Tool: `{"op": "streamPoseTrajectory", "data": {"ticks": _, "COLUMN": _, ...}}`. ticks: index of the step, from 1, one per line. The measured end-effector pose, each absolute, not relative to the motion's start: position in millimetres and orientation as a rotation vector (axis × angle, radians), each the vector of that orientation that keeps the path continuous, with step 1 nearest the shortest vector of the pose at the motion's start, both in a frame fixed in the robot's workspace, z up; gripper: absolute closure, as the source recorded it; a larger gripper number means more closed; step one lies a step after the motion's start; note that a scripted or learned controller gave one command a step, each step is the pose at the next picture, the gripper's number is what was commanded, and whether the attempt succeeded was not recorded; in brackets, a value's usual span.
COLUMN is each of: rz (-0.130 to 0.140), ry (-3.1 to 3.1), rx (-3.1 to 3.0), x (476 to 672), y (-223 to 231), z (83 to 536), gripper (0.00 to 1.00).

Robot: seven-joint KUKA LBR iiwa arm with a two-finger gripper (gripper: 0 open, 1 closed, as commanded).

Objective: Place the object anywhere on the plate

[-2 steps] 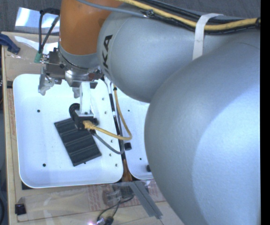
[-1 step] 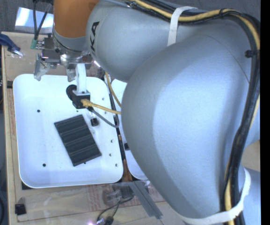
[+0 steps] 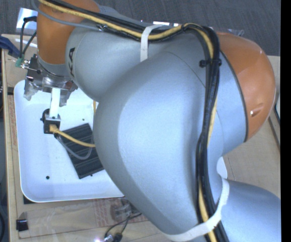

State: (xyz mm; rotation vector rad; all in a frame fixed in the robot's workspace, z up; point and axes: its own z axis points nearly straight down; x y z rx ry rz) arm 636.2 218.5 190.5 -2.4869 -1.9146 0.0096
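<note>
**Claw over left bin, black slab on bin floor**

We note the arm [image 3: 175, 125] fills most of the frame: its grey shell runs from the lower right up to the orange band at the upper left, with a second orange cap at the right edge. The wrist points down at the upper left of the frame, and the claw [image 3: 43, 91] hangs over the upper left part of the white bin [image 3: 34, 155].

From this slanted view we cannot tell whether the claw is apart or together; the wrist hardware hides its working end. We see nothing clamped in it.

The task's thing, as far as we can judge, is the black ribbed slab [image 3: 83, 150]. It lies flat on the bin floor, left of centre in the frame, below and to the right of the claw and apart from it. Its long side runs at a slant from upper left to lower right, and the grey arm covers its right edge.

A small dark speck [image 3: 48, 177] sits on the bin floor to the lower left of the slab. The bin rests on a pale wooden surface [image 3: 69, 212]. Blue clamps [image 3: 5, 43] sit at the upper left corner of it, beyond the bin rim.
</note>
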Motion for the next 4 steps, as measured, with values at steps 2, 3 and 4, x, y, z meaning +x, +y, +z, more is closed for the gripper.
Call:
{"op": "streamPoseTrajectory", "data": {"ticks": 2, "rz": 0.002, "ry": -2.053, "rx": -2.375, "x": 655.3, "y": 166.9, "z": 229.0, "gripper": 0.0}}
{"op": "streamPoseTrajectory", "data": {"ticks": 3, "rz": 0.013, "ry": -1.76, "rx": -2.599, "x": 542.6, "y": 219.5, "z": 179.3, "gripper": 0.0}}
{"op": "streamPoseTrajectory", "data": {"ticks": 4, "rz": 0.003, "ry": -1.749, "rx": -2.608, "x": 479.5, "y": 158.8, "z": 298.5, "gripper": 0.0}}
